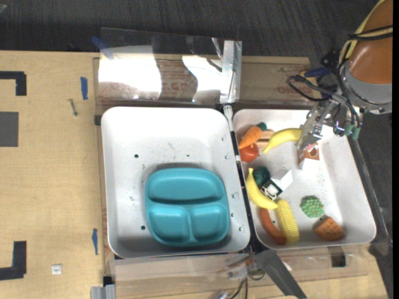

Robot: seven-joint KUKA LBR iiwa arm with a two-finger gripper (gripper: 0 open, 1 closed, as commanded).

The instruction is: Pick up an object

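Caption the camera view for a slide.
Gripper hovers over toy food in the right bin; teal tray sits in the left bin.

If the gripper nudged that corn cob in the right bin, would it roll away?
Probably only a little. The corn cob is rounded, so it could roll, but it lies beside a red sausage-like toy. It looks like light, stiff plastic.

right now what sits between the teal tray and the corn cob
In the camera view, between the teal tray and the corn cob: the bins' adjoining walls and a red sausage.
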